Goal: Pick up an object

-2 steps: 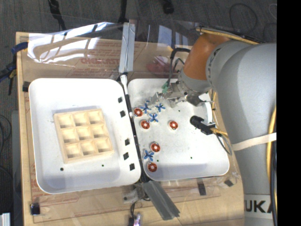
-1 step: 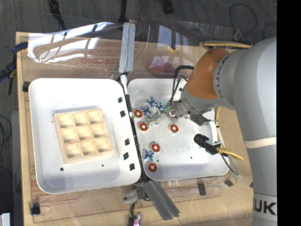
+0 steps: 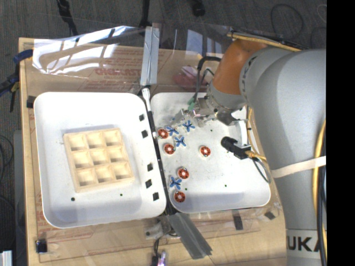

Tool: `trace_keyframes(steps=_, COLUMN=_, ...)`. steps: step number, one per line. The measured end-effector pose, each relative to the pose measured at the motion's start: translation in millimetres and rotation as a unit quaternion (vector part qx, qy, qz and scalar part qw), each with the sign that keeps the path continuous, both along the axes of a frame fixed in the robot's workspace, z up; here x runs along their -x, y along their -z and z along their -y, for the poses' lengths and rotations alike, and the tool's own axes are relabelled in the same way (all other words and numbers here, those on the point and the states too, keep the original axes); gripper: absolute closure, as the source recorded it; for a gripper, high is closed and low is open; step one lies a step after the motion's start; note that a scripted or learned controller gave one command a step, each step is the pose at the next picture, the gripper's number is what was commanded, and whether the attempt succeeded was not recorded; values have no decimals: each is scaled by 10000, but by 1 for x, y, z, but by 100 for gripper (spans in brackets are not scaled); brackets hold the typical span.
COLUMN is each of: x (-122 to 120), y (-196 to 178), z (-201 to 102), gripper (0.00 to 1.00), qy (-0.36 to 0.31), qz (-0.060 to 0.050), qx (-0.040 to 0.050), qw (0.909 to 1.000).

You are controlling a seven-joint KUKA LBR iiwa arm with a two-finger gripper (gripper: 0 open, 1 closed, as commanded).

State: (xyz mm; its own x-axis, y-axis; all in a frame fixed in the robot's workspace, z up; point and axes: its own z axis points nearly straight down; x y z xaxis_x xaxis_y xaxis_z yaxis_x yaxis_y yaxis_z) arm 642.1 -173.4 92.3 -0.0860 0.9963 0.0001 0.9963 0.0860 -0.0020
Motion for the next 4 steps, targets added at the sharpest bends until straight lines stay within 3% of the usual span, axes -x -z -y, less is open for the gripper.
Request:
trace_keyframes(steps=1, x=46, y=1, z=-3, gripper=0, qy=-729, qz=-12, qx=-9, qw=9973)
trace_keyframes(steps=2, x=5, y=0, z=-26, gripper=0, qy=-458, qz=-2, qx=-2, qw=9990)
trace_keyframes(steps=3, x=4, y=-10, z=-27, gripper=100, qy=-483, qz=-4, qx=-4, qw=9988)
trace_keyframes(steps=4, x=4, y=-10, z=-27, gripper=0, qy=-484, qz=-5, qx=-3, qw=9988)
